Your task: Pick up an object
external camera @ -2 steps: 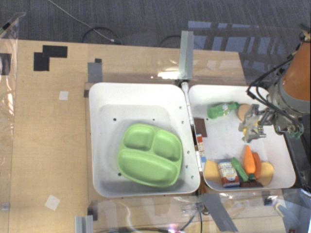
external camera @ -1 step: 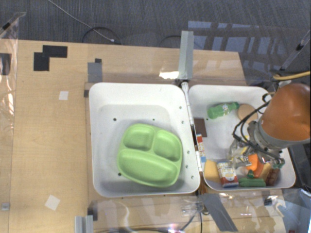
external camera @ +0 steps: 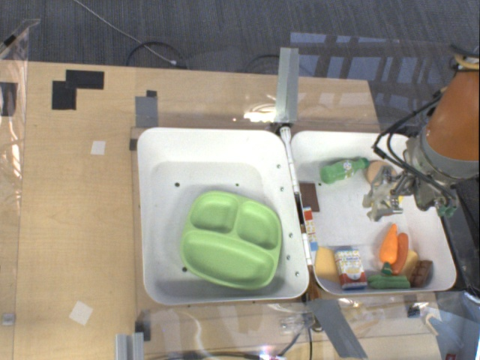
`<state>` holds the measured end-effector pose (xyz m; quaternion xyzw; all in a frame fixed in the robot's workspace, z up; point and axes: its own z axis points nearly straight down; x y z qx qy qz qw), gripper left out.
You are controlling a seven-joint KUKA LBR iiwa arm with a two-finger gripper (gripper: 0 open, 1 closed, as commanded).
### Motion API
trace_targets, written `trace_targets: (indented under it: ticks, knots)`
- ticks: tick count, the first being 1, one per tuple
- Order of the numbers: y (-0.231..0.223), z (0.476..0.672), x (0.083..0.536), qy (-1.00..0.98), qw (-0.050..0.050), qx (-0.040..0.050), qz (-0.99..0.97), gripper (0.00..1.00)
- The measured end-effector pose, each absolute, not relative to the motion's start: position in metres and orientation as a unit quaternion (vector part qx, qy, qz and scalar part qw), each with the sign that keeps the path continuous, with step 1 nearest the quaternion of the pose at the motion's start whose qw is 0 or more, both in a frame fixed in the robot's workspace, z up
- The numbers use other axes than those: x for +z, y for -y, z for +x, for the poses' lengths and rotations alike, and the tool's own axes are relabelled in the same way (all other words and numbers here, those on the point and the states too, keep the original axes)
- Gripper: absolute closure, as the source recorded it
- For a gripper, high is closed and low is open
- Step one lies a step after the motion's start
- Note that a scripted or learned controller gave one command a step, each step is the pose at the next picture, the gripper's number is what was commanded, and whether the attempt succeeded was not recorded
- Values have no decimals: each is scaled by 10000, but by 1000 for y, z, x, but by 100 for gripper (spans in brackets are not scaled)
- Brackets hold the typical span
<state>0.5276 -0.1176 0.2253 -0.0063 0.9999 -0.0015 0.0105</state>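
My gripper hangs over the middle of the right bin, just above an orange carrot and to the right of a green bottle that lies on its side. A beige round piece sits between the bottle and the gripper. Nothing shows in the gripper's grasp. Along the bin's front edge lie a second, redder carrot, a yellow piece, a small printed box, a green pod and a brown block.
The left bin holds a green divided plate. A dark brown flat piece lies against the right bin's left wall. The arm's orange band and black cables hang over the right bin's far right corner.
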Motion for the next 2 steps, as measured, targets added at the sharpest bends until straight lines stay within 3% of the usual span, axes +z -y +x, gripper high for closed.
trace_targets:
  ticks: [1,2]
  knots:
    - [143,620,244,-9977,47,-4,-676,100]
    - [108,671,293,-9999,75,1,79,100]
